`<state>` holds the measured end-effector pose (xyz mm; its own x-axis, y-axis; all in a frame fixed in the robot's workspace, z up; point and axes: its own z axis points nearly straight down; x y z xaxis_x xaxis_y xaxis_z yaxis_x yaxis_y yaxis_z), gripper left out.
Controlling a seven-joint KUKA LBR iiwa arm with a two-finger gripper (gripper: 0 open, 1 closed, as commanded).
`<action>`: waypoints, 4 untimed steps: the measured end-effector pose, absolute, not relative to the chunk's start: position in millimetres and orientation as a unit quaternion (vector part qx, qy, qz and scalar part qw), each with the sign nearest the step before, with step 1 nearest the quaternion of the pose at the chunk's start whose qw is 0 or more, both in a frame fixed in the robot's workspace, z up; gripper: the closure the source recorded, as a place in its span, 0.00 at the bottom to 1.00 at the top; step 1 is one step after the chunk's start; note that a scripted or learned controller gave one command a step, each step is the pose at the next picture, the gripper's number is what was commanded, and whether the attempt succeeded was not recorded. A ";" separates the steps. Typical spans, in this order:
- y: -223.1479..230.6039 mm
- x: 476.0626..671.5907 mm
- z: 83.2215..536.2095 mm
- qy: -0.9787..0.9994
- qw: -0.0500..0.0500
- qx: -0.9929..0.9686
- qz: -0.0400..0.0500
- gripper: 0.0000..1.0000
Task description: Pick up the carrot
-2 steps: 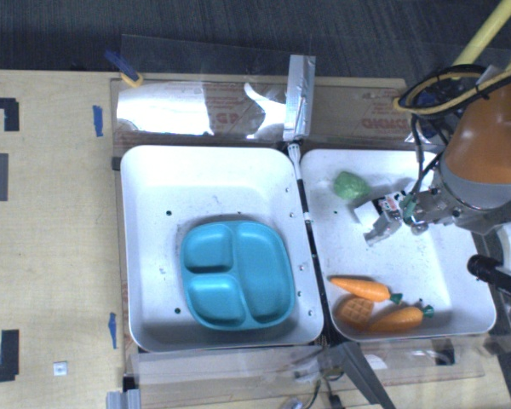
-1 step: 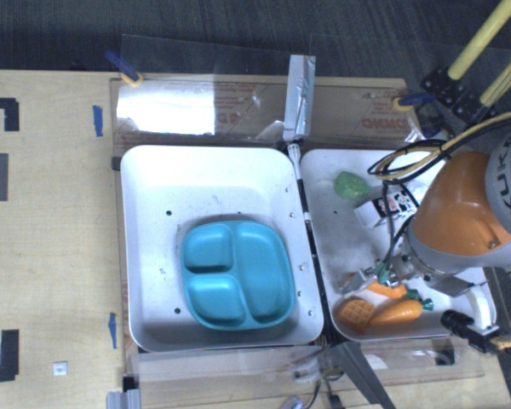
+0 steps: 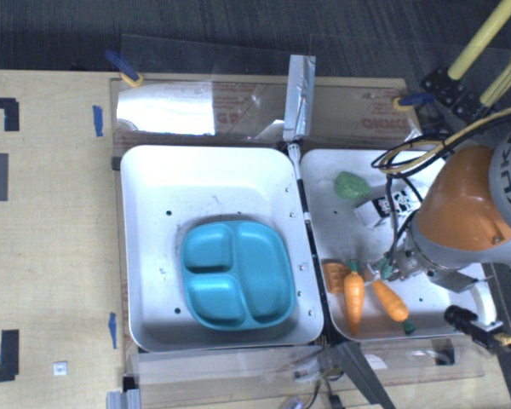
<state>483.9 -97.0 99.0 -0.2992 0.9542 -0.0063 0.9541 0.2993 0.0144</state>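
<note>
Two orange carrots lie near the front of the right bin [image 3: 426, 309]. One carrot [image 3: 353, 302] lies lengthwise with its green top pointing to the back. The other carrot [image 3: 390, 302] lies at a slant just to its right. My gripper [image 3: 392, 267] hangs under the orange-banded wrist [image 3: 460, 210], right above the top end of the slanted carrot and a little to the right of the first carrot's top. The wrist hides most of the gripper, and I see nothing held in it.
A green leafy piece [image 3: 353, 186] lies at the back of the right bin, and a small brown piece [image 3: 333, 276] lies against its left wall. The left bin [image 3: 153, 186] holds a blue divided plate [image 3: 237, 273]. Black cables [image 3: 400, 164] loop over the right bin.
</note>
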 end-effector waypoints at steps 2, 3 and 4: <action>-20.2 483.2 184.0 0.752 0.000 0.659 0.000 0.00; -53.6 486.4 184.2 0.844 0.000 0.536 0.000 0.00; -87.1 480.0 184.6 0.908 0.000 0.418 0.000 0.00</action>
